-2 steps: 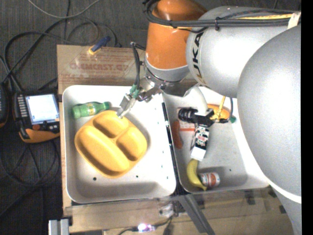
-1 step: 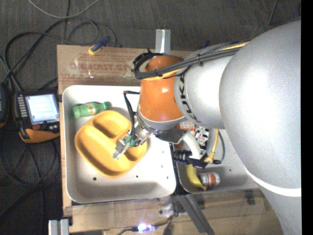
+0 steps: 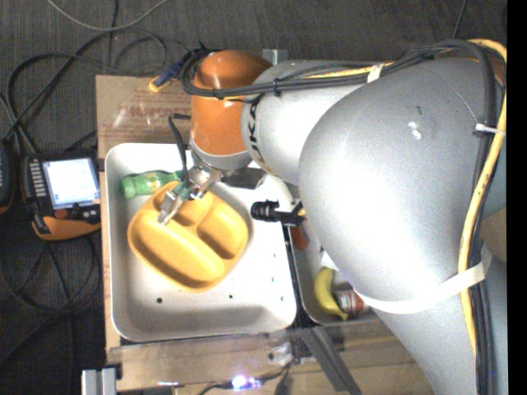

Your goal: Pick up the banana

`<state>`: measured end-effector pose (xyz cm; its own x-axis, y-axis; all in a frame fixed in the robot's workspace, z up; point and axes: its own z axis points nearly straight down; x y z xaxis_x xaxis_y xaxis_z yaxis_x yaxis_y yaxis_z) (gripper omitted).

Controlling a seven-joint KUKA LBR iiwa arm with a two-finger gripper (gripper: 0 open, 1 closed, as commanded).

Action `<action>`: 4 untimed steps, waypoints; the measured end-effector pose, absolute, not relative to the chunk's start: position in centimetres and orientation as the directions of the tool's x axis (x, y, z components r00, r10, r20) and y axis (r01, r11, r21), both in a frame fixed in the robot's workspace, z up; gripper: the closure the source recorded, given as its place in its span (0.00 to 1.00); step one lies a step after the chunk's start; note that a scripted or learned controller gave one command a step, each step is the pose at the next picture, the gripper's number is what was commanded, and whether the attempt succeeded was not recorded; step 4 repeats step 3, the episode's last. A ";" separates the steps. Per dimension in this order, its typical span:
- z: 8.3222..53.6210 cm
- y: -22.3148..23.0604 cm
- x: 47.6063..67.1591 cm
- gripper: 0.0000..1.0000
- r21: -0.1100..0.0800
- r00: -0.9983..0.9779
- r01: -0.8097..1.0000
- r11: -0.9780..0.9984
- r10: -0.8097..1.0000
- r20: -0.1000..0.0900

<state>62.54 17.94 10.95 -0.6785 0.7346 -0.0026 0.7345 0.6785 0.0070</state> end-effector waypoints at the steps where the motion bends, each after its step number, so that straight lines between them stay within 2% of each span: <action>1: 27.2 11.5 64.0 0.00 -0.002 -0.872 0.490 0.872 0.490 -0.003; 2: 11.2 15.8 61.5 0.00 0.016 -0.859 0.512 0.859 0.512 -0.017; 3: 11.0 12.8 58.4 0.00 0.017 -0.851 0.525 0.851 0.526 -0.014; 4: 11.0 12.8 58.4 0.00 0.017 -0.851 0.525 0.851 0.526 -0.014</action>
